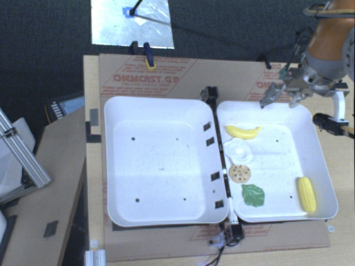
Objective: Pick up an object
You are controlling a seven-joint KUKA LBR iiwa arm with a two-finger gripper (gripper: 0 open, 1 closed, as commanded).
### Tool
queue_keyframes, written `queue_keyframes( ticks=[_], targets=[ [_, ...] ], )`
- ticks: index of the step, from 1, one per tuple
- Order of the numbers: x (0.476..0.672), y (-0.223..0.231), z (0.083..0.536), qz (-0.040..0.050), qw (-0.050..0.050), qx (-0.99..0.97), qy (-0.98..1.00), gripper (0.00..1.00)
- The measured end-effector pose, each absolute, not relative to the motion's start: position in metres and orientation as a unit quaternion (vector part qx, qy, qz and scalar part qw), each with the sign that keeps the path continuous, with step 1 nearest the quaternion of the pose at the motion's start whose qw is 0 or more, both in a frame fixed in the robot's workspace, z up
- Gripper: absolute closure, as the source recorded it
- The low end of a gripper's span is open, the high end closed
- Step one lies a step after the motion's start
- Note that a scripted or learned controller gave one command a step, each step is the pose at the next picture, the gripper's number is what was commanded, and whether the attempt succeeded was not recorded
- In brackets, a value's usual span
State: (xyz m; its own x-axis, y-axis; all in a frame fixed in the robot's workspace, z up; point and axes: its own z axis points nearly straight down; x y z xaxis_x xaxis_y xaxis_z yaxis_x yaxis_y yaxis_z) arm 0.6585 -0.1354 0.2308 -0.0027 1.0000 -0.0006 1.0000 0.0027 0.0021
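Cardboard-covered tabletop (166, 73) carrying two bins | gripper (283, 95) hovering above right bin (319, 148) far rim, fingers spread, pinching nothing | banana (243, 131) lying just below-left of gripper, corn (307, 194) well below | pick not yet begun, everything remaining.

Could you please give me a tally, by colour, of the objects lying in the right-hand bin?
Yellow: 2, the banana and the corn cob
White: 1, the fried egg
Tan: 1, the cookie
Green: 1, the leaf
Total: 5, all in the right bin
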Motion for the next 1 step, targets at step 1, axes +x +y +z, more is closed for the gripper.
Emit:
queue_keyframes(
  ticks=[1],
  targets=[
    [0.6676, -0.1183, 0.362, 0.0057, 0.008, 0.704, 0.71, 0.0]
  ],
)
